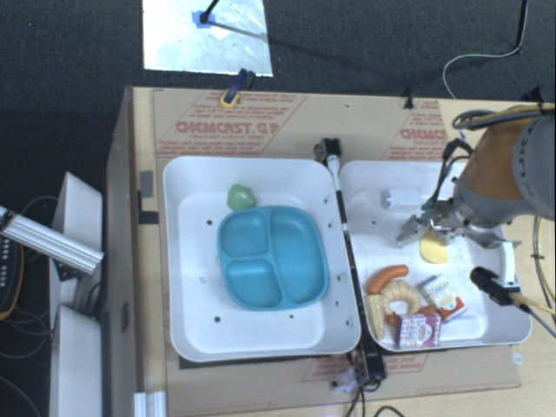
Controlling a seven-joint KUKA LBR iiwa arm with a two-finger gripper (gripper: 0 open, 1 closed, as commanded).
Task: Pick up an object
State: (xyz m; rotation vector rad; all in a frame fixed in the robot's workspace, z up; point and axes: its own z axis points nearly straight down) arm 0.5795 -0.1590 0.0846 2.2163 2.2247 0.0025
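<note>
Over the right bin (pixel 521 324), the hand (pixel 432 229) hovers just above a yellow piece (pixel 433 250); its spread I cannot tell. Best descend straight, centred on it, avoiding the sausage (pixel 387 277) nearby.

Two shallow white bins sit side by side: the left bin (pixel 195 320) and the right bin (pixel 499 327). The left one holds one blue divided tray (pixel 272 257) with three compartments, and one small green object (pixel 241 198). The right one holds one yellow object (pixel 433 249), one sausage (pixel 387 277), one pale pastry ring (pixel 399 296), one pink carton (pixel 418 329) and one small printed packet (pixel 440 292).
</note>
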